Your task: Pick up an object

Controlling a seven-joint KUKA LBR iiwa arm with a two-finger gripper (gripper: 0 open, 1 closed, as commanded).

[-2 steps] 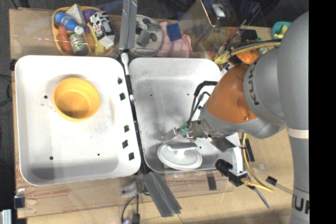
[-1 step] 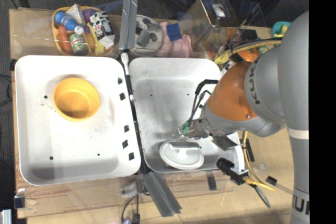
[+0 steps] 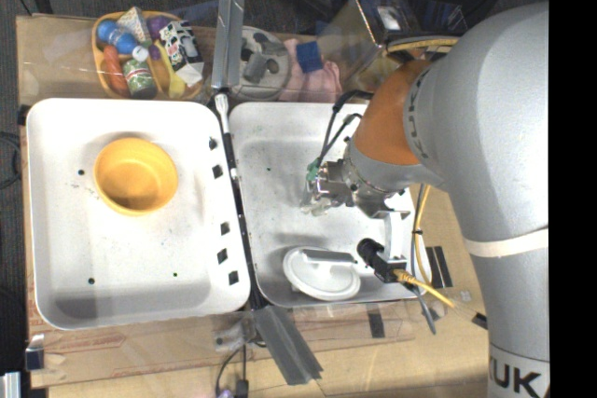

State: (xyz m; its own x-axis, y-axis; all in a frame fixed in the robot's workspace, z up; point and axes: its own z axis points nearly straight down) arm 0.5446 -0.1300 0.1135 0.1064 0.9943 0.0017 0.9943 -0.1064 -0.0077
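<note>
Gripper (image 3: 317, 186) low inside the right bin (image 3: 270, 140), jaw state impossible to tell from here. White dish (image 3: 322, 273) nearer that bin's front wall, apart from the gripper. Risk: closing on bare floor, since the dish sits off to one side.

A yellow-orange bowl (image 3: 137, 173) glowed in the white left bin (image 3: 56, 294), nine o'clock; a white dish (image 3: 317, 275) sat at six; the arm (image 3: 485, 116) was grey, orange-banded (at three); a yellow basket (image 3: 140, 51) of multicoloured items sat at eleven.
</note>
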